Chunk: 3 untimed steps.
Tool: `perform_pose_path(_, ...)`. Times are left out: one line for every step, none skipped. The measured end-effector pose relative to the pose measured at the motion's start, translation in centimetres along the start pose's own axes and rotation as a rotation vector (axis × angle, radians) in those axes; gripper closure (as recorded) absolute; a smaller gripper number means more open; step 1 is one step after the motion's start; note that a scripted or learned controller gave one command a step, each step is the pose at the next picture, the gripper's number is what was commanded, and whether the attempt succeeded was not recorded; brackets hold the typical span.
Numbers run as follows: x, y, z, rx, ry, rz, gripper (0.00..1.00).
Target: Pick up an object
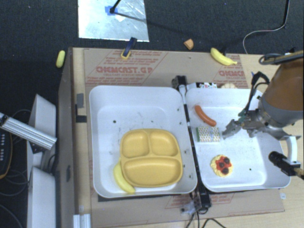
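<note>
In the left bin I see a yellow divided tray with a banana tucked against its near-left edge, poorly exposed for a grab. The cardboard on the table reads "CHEMCAST GP". In the right bin a sausage, a patterned card and a toy pizza lie apart. My pincer hangs beside the card; I cannot tell its state

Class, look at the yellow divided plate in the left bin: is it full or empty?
Empty: the yellow plate shows three bare compartments.
</note>
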<state>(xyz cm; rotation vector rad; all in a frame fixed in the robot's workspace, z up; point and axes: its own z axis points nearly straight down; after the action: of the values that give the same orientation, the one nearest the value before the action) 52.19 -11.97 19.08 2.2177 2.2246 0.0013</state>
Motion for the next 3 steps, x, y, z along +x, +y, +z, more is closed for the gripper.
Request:
perform_pose_path(2.2,5.4,10.2,-0.009,0.000,0.000,0.00)
perform_pose_path(2.8,10.9,10.1,-0.014,-0.001,-0.002,0.00)
perform_pose_path(3.3,11.1,10.1,-0.012,-0.003,-0.001,0.00)
